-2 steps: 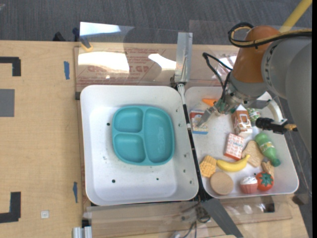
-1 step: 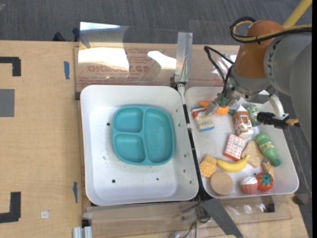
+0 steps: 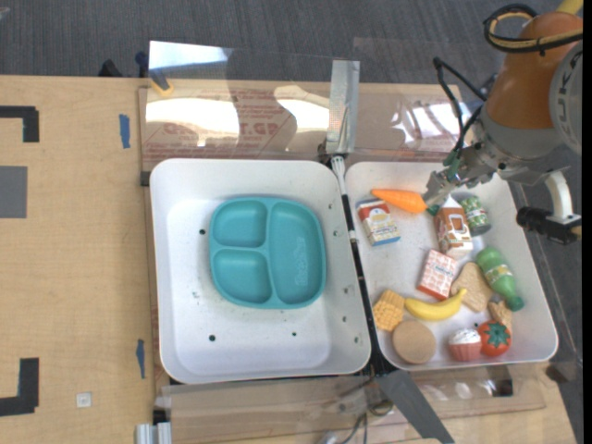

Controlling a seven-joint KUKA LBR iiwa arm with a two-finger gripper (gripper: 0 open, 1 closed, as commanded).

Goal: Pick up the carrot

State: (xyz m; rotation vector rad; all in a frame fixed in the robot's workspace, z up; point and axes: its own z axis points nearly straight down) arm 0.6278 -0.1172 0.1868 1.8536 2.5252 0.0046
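An orange carrot (image 3: 400, 200) lies flat near the back of the right bin (image 3: 541, 336), its thick end pointing right. My gripper (image 3: 438, 191) hangs just right of that thick end, slanting down from the arm at the upper right. Its tip is close to or touching the carrot. The carrot rests on the bin floor and nothing lifts it.
The right bin also holds a small milk carton (image 3: 379, 223), a brown box (image 3: 452, 228), a green bottle (image 3: 499, 277), a banana (image 3: 435, 307), a waffle (image 3: 389, 310), a cupcake (image 3: 465, 342) and more toy food. A teal divided plate (image 3: 268, 252) sits in the left bin (image 3: 176, 248).
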